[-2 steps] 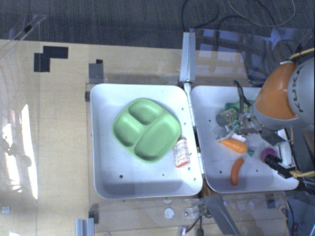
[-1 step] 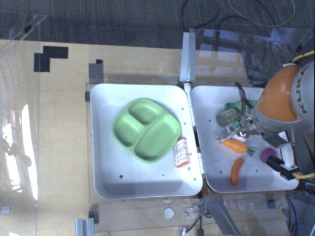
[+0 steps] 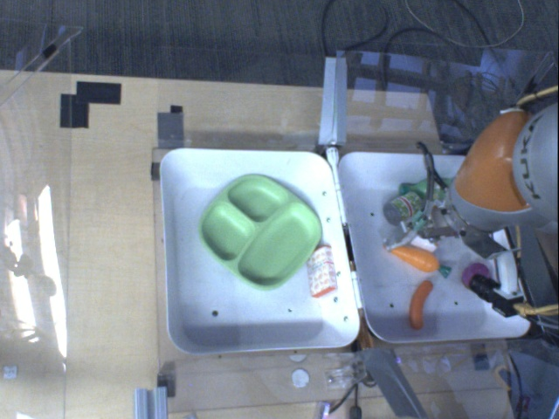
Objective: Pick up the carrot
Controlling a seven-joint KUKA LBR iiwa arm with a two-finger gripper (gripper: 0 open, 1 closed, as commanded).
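Pale wooden bench bearing two white bins. Left bin: green divided plate, small bottle beside it. Right bin: carrot just under the gripper, fingers parted around nothing; can near, sausage toward the near rim, purple item at right
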